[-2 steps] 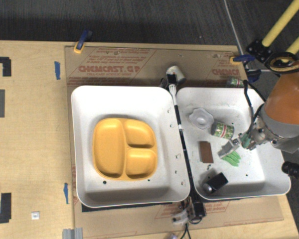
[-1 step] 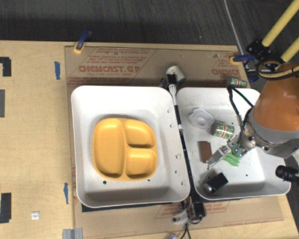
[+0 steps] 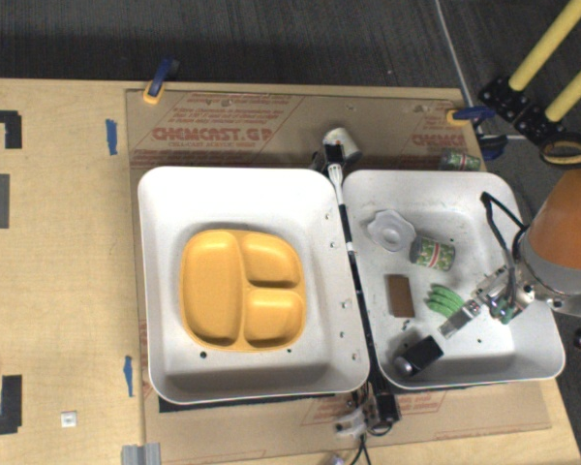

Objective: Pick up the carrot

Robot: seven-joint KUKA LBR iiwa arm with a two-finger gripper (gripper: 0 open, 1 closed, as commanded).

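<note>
Two white bins under the overhead camera, and all the action is in the right bin [image 3: 542, 356]; the left bin [image 3: 160, 260] carries just a yellow divided plate [image 3: 242, 287]. On the right, the arm [image 3: 562, 231] reaches in from the edge, and the gripper [image 3: 486, 305] sits low over the bin floor, toward the near-right part. Now the carrot [image 3: 445, 300]; what I take for it is a small ribbed green piece, likely the leafy top, and that is a judgement. It lies mid-bin, just to the camera's left of the gripper, so close I cannot say whether they touch; its long axis seems to slant across the floor, pointing roughly at the gripper. Whether the gripper is open or closed I cannot tell, since the tip is a blur of metal; nothing is plainly held. Neighbours to mind: a green can [image 3: 433, 253] just behind the carrot; a brown card [image 3: 400, 295] beside it on the left; a clear lid [image 3: 391, 231] further back. The coming move, by my reckoning, turns on a short shift left and a wrist turn to square up across that slant.
</note>
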